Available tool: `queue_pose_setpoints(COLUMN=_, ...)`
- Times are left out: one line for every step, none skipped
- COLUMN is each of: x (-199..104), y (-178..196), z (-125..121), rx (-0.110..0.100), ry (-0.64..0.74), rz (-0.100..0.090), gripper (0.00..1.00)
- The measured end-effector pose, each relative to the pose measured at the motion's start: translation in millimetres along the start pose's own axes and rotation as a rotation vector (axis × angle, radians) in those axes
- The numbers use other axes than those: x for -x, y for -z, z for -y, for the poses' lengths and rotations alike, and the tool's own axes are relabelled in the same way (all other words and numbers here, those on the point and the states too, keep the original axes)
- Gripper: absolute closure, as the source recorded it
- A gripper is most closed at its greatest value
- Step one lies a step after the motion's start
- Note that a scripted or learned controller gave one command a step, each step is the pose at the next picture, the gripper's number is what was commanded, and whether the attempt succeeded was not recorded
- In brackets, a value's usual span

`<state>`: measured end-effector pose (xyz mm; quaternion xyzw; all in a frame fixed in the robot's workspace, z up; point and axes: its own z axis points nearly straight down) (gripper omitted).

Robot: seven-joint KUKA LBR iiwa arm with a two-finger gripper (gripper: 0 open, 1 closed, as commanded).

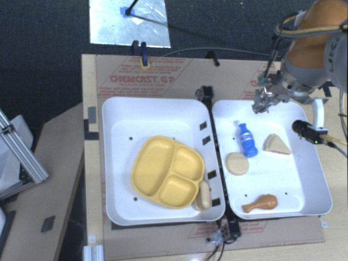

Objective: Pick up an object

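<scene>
Blue bottle (247,139) is lying in the right bin (304,200), just below the jaws (264,103) and a bit toward the bin's middle. Honestly can't tell if the jaws are wide or narrow from here, they're too dark and small up at the bin's far edge. Nothing visibly between them. Near the bottle: a round cracker-looking disc (237,163), a wedge slice (276,144), a drumstick (261,203). Well off to the jaws' far side, the left bin (117,145) has a yellow divided tray (167,171).
</scene>
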<state>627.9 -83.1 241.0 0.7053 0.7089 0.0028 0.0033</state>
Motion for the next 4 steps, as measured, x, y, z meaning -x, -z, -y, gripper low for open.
queue_pose_setpoints(x=0, y=36, z=-2, rx=-0.003, ry=0.0, rz=-0.001, gripper=1.0)
queue_pose_setpoints(x=-47, y=25, z=-1, rx=-0.006, ry=0.003, rz=-0.002, gripper=1.0)
queue_pose_setpoints(x=-99, y=27, z=14, rx=-0.007, ry=0.004, rz=-0.002, gripper=1.0)
queue_pose_setpoints(x=-146, y=8, z=25, rx=-0.009, ry=0.004, rz=-0.003, gripper=1.0)
